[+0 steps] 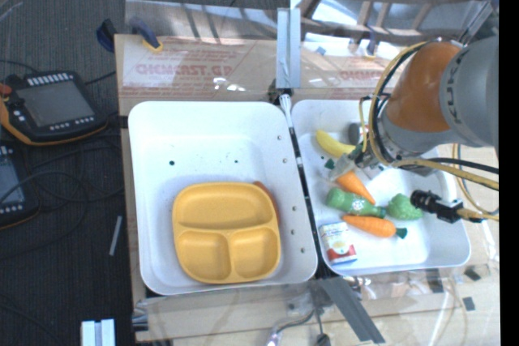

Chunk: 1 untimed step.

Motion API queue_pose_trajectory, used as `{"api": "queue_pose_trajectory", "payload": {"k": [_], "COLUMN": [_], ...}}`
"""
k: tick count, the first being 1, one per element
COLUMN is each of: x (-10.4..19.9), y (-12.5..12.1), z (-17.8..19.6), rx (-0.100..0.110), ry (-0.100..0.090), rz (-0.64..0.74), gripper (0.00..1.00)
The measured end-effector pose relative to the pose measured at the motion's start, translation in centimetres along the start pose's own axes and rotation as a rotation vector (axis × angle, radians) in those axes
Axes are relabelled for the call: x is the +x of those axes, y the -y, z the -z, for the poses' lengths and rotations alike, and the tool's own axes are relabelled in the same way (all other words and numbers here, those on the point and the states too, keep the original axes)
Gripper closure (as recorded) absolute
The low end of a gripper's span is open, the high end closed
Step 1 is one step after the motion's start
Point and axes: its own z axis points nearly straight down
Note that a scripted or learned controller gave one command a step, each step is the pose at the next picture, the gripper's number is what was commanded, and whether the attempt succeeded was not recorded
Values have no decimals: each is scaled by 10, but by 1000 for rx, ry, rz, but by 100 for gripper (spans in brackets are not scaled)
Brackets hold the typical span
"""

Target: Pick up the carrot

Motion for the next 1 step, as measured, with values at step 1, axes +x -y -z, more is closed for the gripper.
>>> {"api": "queue_pose_trajectory", "payload": {"k": [1], "x": [5], "y": [-98], "z": [108], "rx": [20], "ry": [-5], "rz": [-235], "gripper": [100]}}
